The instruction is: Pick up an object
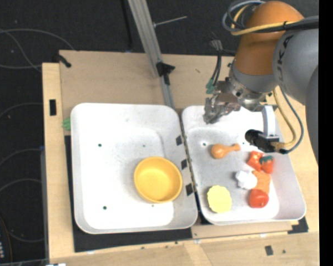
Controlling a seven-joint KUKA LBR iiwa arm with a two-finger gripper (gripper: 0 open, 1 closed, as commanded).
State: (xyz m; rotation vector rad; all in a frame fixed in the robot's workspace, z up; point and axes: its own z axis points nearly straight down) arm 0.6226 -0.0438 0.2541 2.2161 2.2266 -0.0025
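The worktop carries two shallow white bins side by side, and the arm leans in from the right over the far end of the right bin. In the left bin a yellow bowl sits toward the near right corner, well apart from the arm. The gripper hangs above the far left corner of the right bin, and nothing shows between its fingers; whether they are spread or closed I cannot tell (they are small and dark against the bin wall). The likeliest thing to pick is the small orange gourd-shaped piece, which lies just nearward of the gripper and slightly to its right, its long axis running left to right with the fat end left and the thin stem right. So the coming move is, by my judgement, a short travel nearward and down, closing across the narrow width. Farther right and nearer lie a red-and-orange cluster, a white lump, a red piece and a yellow disc.
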